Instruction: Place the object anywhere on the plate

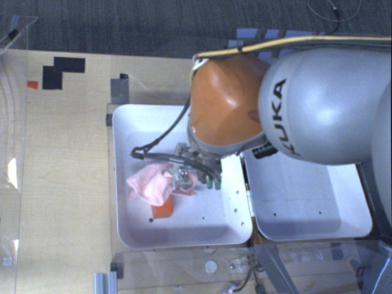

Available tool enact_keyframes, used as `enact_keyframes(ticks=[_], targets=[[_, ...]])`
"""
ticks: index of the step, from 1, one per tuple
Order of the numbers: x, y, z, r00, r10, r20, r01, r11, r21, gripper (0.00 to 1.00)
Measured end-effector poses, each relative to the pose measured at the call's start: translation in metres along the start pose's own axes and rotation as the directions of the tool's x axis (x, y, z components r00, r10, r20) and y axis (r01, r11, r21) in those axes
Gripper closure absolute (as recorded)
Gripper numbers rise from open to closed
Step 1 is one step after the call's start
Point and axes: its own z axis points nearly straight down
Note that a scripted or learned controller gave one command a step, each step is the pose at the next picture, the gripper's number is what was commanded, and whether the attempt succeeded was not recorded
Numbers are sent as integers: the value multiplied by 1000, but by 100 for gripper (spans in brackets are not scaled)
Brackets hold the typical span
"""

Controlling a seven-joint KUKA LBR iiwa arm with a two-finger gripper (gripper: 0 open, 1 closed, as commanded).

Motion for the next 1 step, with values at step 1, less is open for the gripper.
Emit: enact_keyframes(ticks=[1], targets=[[0, 0, 0, 1000, 0, 0, 0, 1000, 0, 0]])
